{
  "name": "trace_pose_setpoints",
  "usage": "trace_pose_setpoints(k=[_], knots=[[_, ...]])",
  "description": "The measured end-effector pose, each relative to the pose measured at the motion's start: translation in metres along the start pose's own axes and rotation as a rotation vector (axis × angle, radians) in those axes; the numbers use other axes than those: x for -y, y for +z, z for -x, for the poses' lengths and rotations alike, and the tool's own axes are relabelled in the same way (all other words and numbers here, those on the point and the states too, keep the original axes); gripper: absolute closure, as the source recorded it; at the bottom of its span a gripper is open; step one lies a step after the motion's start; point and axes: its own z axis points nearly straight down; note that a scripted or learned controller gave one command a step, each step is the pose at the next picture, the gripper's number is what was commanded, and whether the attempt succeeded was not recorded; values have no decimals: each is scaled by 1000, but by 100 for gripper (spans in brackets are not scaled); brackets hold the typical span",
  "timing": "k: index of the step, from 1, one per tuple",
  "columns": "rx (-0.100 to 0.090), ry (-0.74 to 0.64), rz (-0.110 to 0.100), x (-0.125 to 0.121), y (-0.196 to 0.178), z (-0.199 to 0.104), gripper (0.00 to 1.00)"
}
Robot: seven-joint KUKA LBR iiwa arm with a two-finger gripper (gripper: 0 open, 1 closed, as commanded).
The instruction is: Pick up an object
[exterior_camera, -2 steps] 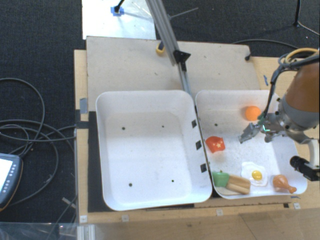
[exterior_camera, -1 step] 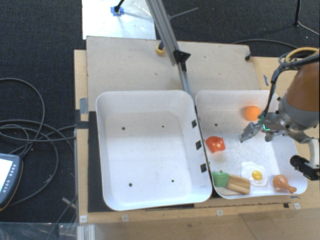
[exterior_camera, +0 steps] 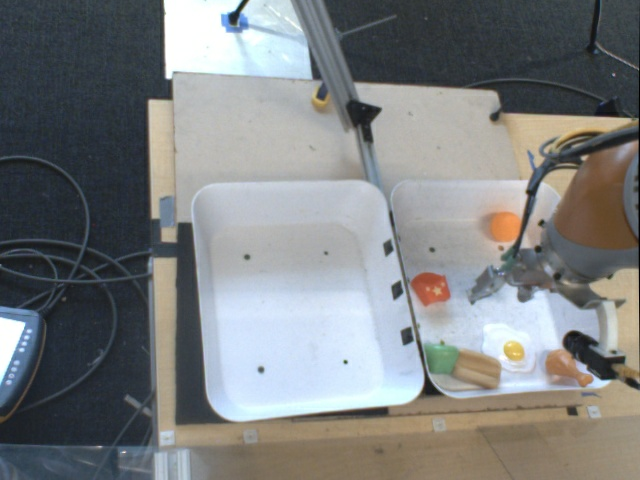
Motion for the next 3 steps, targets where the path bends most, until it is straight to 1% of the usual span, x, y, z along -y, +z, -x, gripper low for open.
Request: trace_pose_setpoints(k=[1, 2, 3], knots=[[0, -1, 1, 0, 47, 0, 0], [1, -1, 8, -1, 33, 0, 100], [3, -5, 11, 4, -26, -4, 100]])
